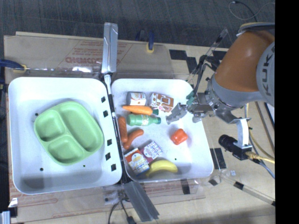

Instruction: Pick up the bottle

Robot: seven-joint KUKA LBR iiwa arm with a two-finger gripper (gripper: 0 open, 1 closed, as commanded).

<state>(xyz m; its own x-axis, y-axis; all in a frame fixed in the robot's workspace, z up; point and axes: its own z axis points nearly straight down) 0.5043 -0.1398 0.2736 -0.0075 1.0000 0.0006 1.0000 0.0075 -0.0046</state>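
The claw [180,112] hangs over the right bin [198,146], near its right wall, with its dark tips reaching toward the middle; whether it is spread or closed I cannot tell from this angle, and nothing is seen gripped in it. The bottle [144,120], green with a white cap end toward the claw, lies on its side just to the claw's left in the view, its long axis running across the bin from left to right, so the cap end points nearly straight at the tips. The coming move, as I judge it, is a short shift leftward and a descent, with the grip set across that long axis. Room is tight: a carrot [137,109] lies touching or just beside the bottle on the far side, two sausages [128,133] lie near its left end, and small cartons [149,100] stand beyond the carrot. A red pepper [179,136] sits apart below the claw. The bin floor is smooth white plastic, where a round bottle could roll. The left bin [18,139] holds a green divided plate [68,132].
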